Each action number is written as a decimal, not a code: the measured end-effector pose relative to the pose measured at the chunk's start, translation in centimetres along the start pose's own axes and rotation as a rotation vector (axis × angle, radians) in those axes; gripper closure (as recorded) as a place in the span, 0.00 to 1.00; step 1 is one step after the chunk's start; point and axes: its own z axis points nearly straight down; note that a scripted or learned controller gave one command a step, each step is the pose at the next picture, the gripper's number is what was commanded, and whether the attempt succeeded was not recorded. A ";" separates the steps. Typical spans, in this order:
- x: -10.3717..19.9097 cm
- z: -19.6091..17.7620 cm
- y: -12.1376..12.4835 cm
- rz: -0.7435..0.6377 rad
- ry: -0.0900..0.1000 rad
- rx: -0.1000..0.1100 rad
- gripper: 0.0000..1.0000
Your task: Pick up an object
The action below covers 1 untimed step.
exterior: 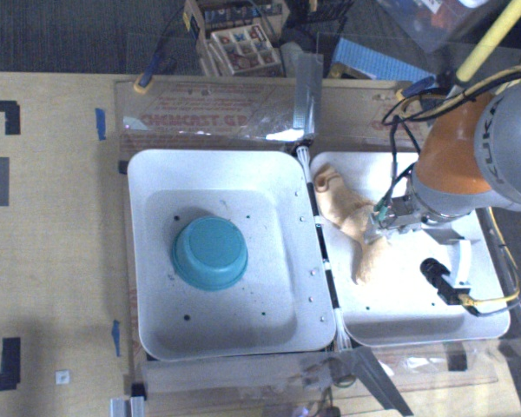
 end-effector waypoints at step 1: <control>0.0 0.0 0.0 0.000 0.000 0.000 0.00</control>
